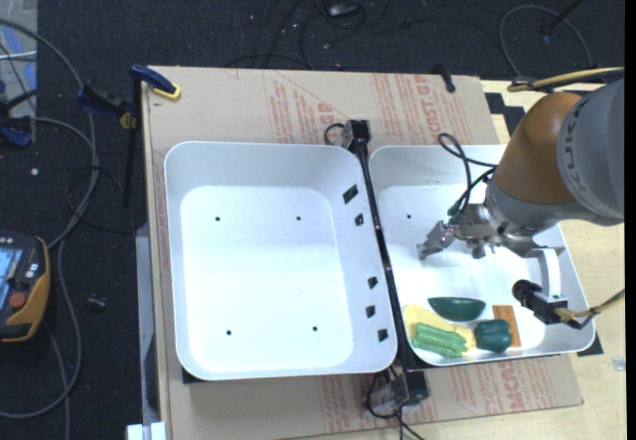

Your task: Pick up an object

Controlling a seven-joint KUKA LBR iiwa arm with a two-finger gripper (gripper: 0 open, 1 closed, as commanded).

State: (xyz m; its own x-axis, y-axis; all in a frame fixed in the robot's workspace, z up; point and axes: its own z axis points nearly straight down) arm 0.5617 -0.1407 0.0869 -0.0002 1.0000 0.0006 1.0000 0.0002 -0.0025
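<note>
Pincer [433, 247] above dark green piece [456, 308]

Just one camera here, mounted up high over the bench [298, 90], tilted down at a slant. It's far enough back to catch both white bins [199, 170] plus floor toward 12 and 9 o'clock.

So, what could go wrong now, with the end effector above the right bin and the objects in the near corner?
1. The end effector is apart from the objects, so a straight descent may close on nothing.
2. The light green ridged object, dark green bowl-shaped object and teal block lie crowded together, so fingers may push one aside.
3. They lie near the white right bin's wall, so a collision seems possible.
</note>
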